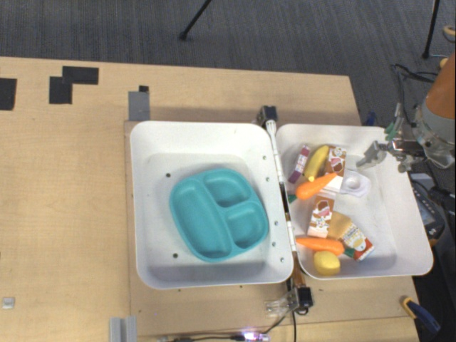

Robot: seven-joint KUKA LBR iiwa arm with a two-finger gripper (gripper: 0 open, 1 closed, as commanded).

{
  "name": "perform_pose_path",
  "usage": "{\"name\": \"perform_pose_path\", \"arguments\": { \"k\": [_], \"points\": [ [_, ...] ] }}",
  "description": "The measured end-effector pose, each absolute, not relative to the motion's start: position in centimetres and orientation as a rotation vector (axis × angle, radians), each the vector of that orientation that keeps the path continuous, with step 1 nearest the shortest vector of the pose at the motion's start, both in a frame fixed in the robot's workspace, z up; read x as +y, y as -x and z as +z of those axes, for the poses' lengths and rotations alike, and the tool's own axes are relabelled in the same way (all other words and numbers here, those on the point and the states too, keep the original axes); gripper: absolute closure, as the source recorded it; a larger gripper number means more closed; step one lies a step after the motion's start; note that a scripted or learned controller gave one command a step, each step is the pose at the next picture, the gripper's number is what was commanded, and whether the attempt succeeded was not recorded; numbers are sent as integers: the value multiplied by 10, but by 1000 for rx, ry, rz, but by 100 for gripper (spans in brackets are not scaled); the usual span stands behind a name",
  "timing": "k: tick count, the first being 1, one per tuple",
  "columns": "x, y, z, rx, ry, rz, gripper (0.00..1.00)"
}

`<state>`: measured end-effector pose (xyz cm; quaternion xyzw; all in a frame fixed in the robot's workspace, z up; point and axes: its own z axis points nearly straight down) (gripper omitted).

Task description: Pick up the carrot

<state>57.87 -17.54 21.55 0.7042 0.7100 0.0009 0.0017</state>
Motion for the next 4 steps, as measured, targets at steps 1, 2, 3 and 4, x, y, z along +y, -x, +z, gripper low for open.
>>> {"name": "perform_pose_path", "arguments": {
  "k": [1, 2, 3, 4],
  "points": [
    [-130, -583, 128, 2296, -2150, -1, 0],
    [-88, -619, 91, 2317, -2103, 14, 0],
    [-94, -556, 87, 2275, -2161, 5, 0],
    [-93, -561, 101, 2272, -2151, 17, 100]
  ]
}}
